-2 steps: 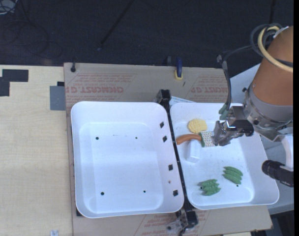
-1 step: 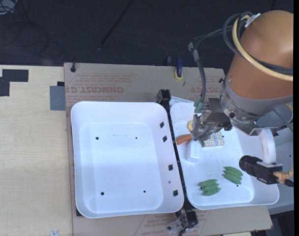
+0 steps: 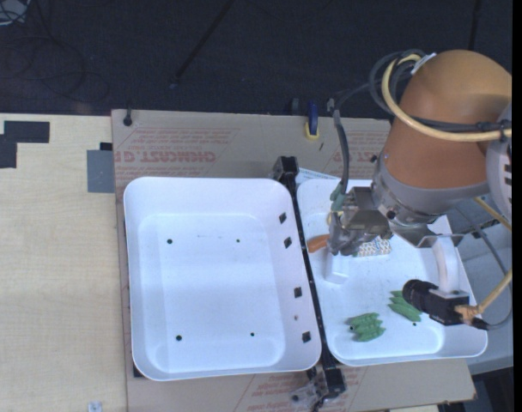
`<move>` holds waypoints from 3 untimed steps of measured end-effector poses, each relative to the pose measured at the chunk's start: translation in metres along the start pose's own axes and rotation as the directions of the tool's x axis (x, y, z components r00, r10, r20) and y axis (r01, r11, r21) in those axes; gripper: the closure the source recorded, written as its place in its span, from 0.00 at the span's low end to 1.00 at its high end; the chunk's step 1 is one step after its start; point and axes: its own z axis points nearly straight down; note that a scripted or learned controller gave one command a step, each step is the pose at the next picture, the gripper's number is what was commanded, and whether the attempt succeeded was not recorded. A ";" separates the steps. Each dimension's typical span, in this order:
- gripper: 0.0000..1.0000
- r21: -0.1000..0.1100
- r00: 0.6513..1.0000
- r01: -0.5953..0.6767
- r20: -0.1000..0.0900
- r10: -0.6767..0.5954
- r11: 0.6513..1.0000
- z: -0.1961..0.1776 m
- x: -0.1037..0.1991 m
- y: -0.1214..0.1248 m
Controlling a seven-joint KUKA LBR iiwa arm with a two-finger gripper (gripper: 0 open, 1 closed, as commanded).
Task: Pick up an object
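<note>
My gripper (image 3: 342, 240) hangs low over the upper left part of the right bin (image 3: 390, 350). An orange object (image 3: 316, 244) pokes out just to its left, close to the bin's left wall; the gripper hides part of it. A small speckled white-and-blue object (image 3: 378, 247) lies right beside the gripper on its right. Two green leafy pieces rest nearer the front of the bin, one (image 3: 365, 325) at the middle front and one (image 3: 404, 306) a little to the right.
The left bin (image 3: 145, 230) stands beside the right one, with a black divider strip (image 3: 300, 264) between them. Both sit on a cardboard sheet (image 3: 201, 144). My large orange-banded arm (image 3: 441, 127) looms over the right bin's back.
</note>
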 end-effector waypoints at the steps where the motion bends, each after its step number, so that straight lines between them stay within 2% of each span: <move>1: 1.00 -0.003 1.000 0.002 -0.001 -0.002 1.000 -0.013 0.000 0.000; 2: 1.00 -0.014 1.000 0.006 -0.004 -0.006 1.000 -0.081 0.025 -0.019; 3: 1.00 -0.011 1.000 0.008 -0.003 -0.009 1.000 -0.121 0.082 -0.020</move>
